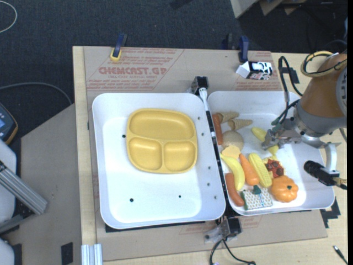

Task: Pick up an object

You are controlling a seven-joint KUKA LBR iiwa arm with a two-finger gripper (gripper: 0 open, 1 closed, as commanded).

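Two white bins are set side by side on the bench. A yellow plate with three parts is laid in the left bin. Toy foods are piled in the right bin: a banana, a carrot, a corn cob, a small orange pumpkin and a red hot dog. The gripper is lowered into the right bin, just beside a small yellow piece. Whether it is open, or anything is held, cannot be told.
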